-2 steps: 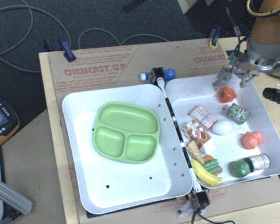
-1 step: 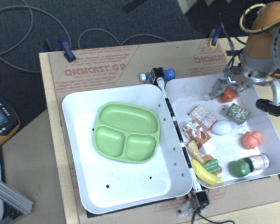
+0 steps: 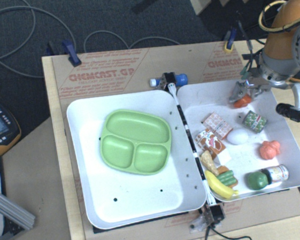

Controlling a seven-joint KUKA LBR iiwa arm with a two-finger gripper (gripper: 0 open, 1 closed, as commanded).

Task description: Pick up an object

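In the right bin (image 3: 299, 153), at its far corner, gripper (image 3: 242, 94) lowered over a small orange-red object (image 3: 241, 101), touching or just above; finger state impossible to tell. Nearer the camera from the gripper: snack packets (image 3: 213, 131), white egg (image 3: 238, 137), green-patterned pouch (image 3: 254, 121), pink toy (image 3: 269, 149), banana (image 3: 219, 185), green-capped bottle (image 3: 266, 177). Far left, in the left bin (image 3: 85, 167), a green divided plate (image 3: 136, 141).

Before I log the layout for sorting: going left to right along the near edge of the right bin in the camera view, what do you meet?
Banana → green bottle with the white label. Farther back in the same bin: white egg → orange-pink toy.
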